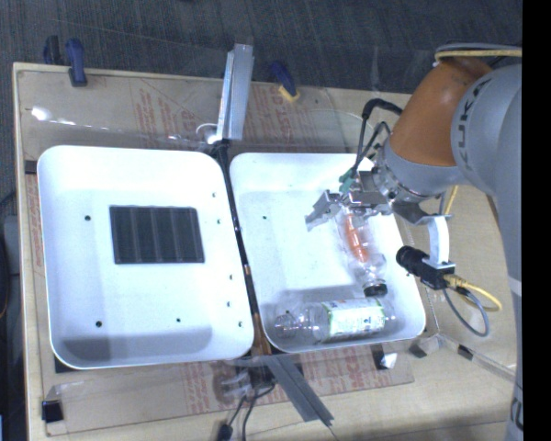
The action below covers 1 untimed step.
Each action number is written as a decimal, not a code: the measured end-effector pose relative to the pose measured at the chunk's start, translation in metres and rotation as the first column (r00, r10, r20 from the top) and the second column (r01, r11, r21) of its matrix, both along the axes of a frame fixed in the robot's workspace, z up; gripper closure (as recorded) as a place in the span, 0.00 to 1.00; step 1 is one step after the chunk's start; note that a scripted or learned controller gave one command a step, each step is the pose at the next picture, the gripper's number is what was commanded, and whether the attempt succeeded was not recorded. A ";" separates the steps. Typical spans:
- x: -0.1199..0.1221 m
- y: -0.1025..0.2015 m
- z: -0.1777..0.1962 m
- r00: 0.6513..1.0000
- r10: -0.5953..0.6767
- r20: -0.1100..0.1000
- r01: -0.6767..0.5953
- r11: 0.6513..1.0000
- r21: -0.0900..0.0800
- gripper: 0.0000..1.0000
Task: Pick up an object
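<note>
Bottles are what the task can choose from, and both lie in the right-hand bin (257, 246). Starting at the left, the left bin (64, 246) bears a dark ribbed rectangular pad (156, 234) on its floor and nothing else I can make out. Across the divider, a clear bottle with a white label (335, 320) lies on its side along the near wall of the right-hand bin, and further right a second clear bottle with an orange band (358, 242) lies lengthwise, its dark cap toward the near side. The gripper (335, 205) hangs just over the far end of that second bottle, apparently with its fingers spread, though glare and clutter make this hard to read, and nothing sits between them. The step in hand looks like the approach, with no grasp made. Next, I judge, the gripper must settle across the bottle's round body and close squarely, since slick plastic could roll aside.
</note>
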<state>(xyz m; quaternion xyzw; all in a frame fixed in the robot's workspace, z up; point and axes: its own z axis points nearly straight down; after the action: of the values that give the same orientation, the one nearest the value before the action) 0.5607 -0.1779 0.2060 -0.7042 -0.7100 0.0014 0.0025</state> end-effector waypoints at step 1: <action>-0.005 -0.031 -0.011 0.998 0.069 0.000 -0.069 0.998 0.001 0.00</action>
<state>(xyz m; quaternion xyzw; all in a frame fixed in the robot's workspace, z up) 0.5559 -0.2091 0.1953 -0.6792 -0.7340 0.0009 0.0030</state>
